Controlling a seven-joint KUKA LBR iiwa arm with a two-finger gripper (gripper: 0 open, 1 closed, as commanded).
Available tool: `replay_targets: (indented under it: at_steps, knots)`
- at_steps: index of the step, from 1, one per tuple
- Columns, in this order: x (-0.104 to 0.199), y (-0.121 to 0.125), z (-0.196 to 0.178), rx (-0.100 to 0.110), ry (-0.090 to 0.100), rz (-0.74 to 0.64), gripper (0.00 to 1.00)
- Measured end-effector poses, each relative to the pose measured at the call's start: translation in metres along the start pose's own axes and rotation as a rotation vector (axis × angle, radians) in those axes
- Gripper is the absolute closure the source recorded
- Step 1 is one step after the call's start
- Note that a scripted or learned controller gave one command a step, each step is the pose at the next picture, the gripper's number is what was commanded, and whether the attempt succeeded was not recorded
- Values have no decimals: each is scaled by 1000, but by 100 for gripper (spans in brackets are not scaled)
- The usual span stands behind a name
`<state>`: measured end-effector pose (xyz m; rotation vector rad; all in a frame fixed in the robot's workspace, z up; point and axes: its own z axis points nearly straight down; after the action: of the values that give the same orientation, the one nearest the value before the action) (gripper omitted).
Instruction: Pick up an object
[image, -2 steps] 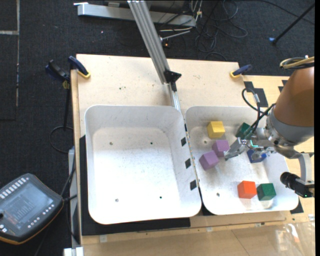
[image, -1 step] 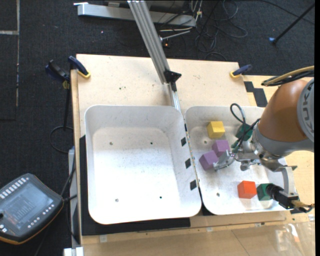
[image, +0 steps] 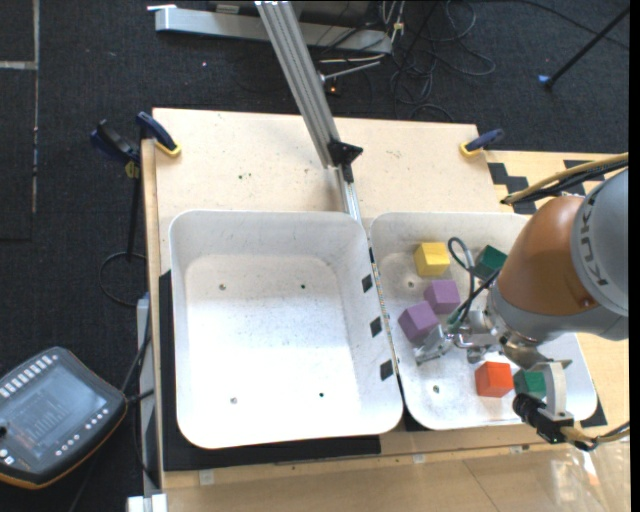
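- Over the right bin (image: 590, 400), camera view: the gripper (image: 432, 350) reaches in from the right, low beside the purple blocks.
- Its metal fingers (image: 430, 352) look parted with nothing between them; nothing is grasped.
- Nearest candidate: the purple cube (image: 418, 321), lying near the bin's left wall, touching or just beside the fingertips; which of the two cannot be told.
- A second purple block (image: 442, 295) sits just behind it; a yellow cube (image: 432, 258) lies farther back.
- An orange cube (image: 493, 379) lies near the front, under the wrist; a green block (image: 490, 261) sits behind, partly hidden by the arm.
- Look of the purple cube: small, matte, plain faces, tilted slightly.
- Handling judgement: probably light and stiff, not fragile; flat faces should grip well.
- Best hold: two opposite side faces, jaws square to them; its close neighbour may crowd one finger.
- The left bin (image: 200, 240) holds no objects.
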<state>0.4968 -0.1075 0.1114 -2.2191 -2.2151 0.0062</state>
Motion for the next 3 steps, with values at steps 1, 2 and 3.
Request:
replay_targets:
  at_steps: [1,2,3]
  knots:
    - [0,0,17,-6,-1,-1,0]
    - [0,1,6,-10,-1,-1,100]
    - [-2,5,-57,-15,-3,-4,100]
